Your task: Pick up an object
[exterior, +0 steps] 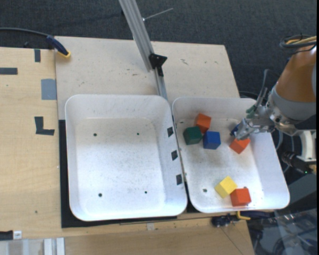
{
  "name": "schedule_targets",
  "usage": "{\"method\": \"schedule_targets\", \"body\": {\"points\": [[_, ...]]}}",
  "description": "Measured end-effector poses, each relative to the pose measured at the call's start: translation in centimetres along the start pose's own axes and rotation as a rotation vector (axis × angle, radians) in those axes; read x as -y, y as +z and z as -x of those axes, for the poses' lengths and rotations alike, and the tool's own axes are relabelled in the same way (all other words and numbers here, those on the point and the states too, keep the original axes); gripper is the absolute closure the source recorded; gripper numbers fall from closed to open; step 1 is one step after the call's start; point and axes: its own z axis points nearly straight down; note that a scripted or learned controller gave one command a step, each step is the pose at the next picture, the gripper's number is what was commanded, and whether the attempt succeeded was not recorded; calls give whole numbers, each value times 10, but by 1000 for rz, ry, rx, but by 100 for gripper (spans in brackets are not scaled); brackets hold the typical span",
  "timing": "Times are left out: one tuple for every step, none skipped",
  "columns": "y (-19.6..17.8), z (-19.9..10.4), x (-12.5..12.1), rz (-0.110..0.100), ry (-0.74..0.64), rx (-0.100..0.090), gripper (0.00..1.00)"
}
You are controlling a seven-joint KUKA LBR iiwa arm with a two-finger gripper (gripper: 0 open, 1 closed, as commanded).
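My gripper (pixel 242 134) reaches in from the right over the right bin (pixel 270 180), near its upper right part. A red-orange block (pixel 240 145) sits tilted right at the fingertips, pinched between them by its top. Further left in the same bin lie an orange cube (pixel 203 121), a green block (pixel 192 135) and a blue cube (pixel 211 139), close together. A yellow block (pixel 226 186) and another red-orange block (pixel 241 196) lie near the bin's front edge.
The left bin (pixel 74 142) stands beside the right one, sharing a raised divider (pixel 175 153). A metal pole (pixel 141 31) slants down from the top to the divider's far end. The arm's grey body with its orange band (pixel 297 84) hangs over the right bin's right rim.
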Motion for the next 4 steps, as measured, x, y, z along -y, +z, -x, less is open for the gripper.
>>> {"method": "schedule_targets", "body": {"points": [[7, -50, -25, -4, -5, -3, 100], [7, -108, -49, -4, -6, -3, 100], [-8, -163, -64, -3, -6, -4, 100], [-24, -212, -86, -2, -5, -3, 100]]}}
